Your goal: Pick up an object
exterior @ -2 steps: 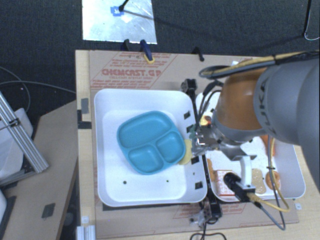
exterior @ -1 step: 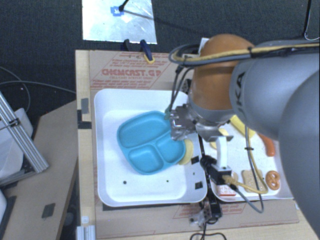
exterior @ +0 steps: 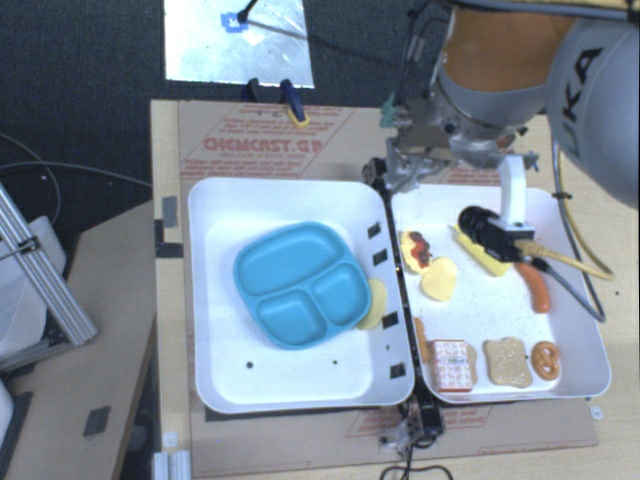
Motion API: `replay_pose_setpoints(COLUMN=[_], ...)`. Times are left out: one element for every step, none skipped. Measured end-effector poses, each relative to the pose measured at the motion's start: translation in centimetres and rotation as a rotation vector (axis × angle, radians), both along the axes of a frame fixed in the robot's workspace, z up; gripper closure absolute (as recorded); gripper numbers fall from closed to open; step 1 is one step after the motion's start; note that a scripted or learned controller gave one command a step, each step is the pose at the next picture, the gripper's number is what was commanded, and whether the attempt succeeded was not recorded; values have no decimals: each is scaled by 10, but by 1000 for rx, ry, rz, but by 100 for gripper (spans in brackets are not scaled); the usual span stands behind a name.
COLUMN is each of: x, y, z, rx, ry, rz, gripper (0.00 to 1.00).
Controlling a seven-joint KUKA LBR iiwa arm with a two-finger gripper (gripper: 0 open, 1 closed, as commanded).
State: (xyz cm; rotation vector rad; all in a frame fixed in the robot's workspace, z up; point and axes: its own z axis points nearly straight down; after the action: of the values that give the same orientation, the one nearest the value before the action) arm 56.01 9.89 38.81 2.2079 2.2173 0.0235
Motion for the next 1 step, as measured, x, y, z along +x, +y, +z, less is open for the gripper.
replay_pose_setpoints(x=[-37], y=[33], z=[-122], rx=[-3], ry=[31], rz=[4], gripper=[100])
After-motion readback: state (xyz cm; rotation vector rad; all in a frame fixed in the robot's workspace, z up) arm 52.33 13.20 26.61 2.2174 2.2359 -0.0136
